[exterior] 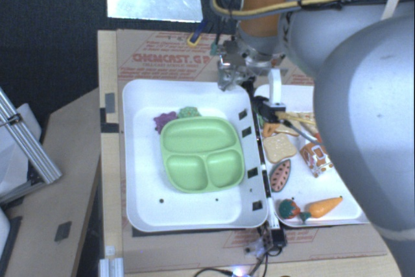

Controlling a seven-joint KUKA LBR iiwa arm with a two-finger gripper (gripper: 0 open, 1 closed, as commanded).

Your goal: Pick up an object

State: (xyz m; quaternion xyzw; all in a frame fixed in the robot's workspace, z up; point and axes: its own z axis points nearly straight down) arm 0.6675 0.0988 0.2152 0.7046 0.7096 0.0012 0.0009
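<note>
Two white bins: left bin [139,159] holds one green divided tray [201,154], one purple piece [165,120], one green piece [189,112]; right bin [350,211] holds one carrot [322,206], one bread slice [279,146]. Gripper [235,78] above the divider, nothing seen in it.

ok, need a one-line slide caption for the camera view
KUKA arm's gripper hovers at the far rim between bins; green divided plate left, toy food incl. carrot right.

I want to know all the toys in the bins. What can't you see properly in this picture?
- Right bin: its far side is covered by the arm.
- Purple toy and green toy: partly behind the green tray.
- Gripper: too blurry to read.
</note>
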